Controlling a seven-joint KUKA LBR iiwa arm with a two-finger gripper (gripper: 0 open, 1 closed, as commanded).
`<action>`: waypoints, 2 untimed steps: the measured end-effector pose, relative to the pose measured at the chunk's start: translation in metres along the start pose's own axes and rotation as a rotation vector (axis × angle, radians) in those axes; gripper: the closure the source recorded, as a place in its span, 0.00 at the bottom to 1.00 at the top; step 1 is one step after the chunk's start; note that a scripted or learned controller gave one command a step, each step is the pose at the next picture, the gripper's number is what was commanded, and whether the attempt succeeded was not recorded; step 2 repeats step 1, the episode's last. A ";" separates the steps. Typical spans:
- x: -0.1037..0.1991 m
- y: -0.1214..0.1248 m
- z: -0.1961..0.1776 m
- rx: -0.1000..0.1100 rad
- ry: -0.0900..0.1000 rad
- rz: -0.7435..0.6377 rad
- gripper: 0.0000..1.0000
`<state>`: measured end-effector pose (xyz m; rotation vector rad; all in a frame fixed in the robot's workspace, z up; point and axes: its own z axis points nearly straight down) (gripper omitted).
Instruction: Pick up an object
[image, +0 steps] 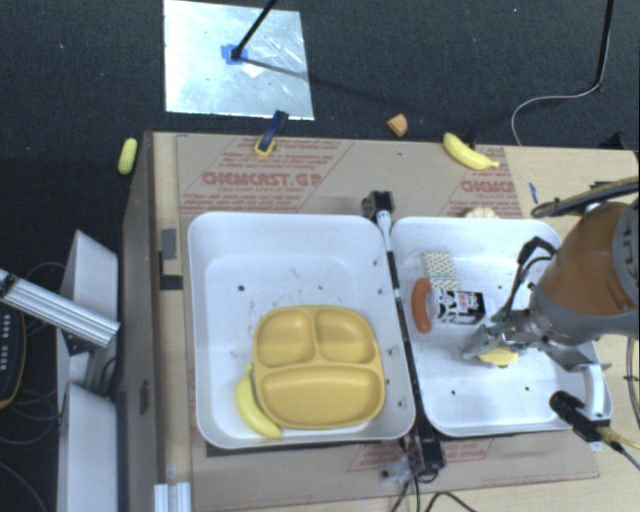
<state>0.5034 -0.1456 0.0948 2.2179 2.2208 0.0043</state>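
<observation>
The right bin (470, 400) holds a small black-and-white carton (459, 305) lying on its side, a red sausage-shaped toy (422, 304) beside it, a patterned pale block (437, 266), and a small yellow piece (497, 356). My gripper (490, 342) is low in this bin, right over the yellow piece and just right of the carton. The arm's grey and orange body (595, 280) reaches in from the right and covers part of the bin.
The left bin (290, 240) holds a yellow divided tray (318, 365) with a yellow banana (252, 406) at its lower left edge. On the bench behind lie another banana (468, 152) and a small orange piece (398, 125). Cables run near the right bin's right rim.
</observation>
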 end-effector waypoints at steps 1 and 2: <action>0.056 0.063 -0.059 0.000 0.001 -0.003 1.00; 0.056 0.063 -0.059 0.000 0.001 -0.003 1.00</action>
